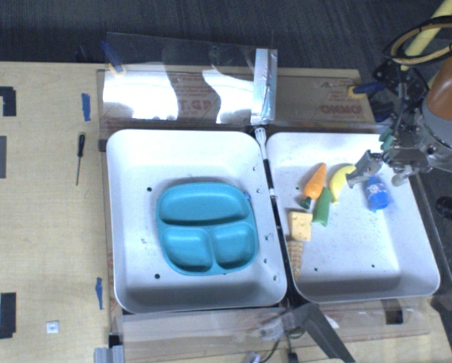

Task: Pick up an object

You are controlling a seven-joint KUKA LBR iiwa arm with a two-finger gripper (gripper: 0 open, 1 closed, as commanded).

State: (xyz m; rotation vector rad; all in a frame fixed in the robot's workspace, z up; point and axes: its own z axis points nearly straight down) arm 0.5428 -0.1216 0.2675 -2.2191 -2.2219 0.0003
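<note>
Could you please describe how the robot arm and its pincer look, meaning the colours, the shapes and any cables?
The grey robot arm enters from the right and carries an orange band above the wrist. Its pincer is made of pale grey metal with two thin fingers, and small teal-green parts sit near its base. Looped yellow and black cables hang above it.

Both bins [135,157] are white. The tray [207,227] is plain turquoise blue. The carrot [314,181] is orange; the banana [338,178] is yellow; the item beside the carrot [321,207] is green. The cracker [301,226] is tan. The bottle [377,195] is blue with a white patch. The bench [37,225] is pale wood with black marks. The tool [383,166] is grey metal.
</note>
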